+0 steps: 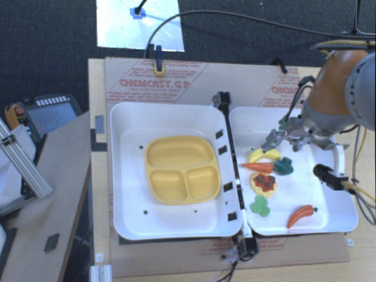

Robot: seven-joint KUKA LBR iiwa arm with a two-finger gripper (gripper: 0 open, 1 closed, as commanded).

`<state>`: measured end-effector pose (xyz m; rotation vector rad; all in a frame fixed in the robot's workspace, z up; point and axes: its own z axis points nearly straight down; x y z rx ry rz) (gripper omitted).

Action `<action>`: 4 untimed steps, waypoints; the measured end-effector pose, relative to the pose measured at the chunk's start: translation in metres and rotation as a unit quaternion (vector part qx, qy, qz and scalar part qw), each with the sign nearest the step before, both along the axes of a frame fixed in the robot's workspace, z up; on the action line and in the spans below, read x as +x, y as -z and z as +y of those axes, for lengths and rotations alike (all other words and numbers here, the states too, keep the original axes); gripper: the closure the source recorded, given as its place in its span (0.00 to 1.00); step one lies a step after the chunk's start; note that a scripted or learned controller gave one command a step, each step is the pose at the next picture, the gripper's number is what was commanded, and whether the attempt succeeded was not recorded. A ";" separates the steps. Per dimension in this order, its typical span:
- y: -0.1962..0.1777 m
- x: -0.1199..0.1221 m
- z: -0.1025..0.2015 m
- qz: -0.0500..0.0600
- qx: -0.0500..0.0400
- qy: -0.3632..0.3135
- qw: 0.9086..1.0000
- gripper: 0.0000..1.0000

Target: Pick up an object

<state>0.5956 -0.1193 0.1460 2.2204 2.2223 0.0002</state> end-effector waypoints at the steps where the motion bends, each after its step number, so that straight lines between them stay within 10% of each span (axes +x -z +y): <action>1: 0.040 0.001 0.000 -0.001 0.000 0.001 1.000 0.00; 2: 0.025 0.004 0.001 -0.005 0.000 0.000 1.000 1.00; 4: -0.060 0.002 -0.009 -0.002 0.000 -0.001 1.000 1.00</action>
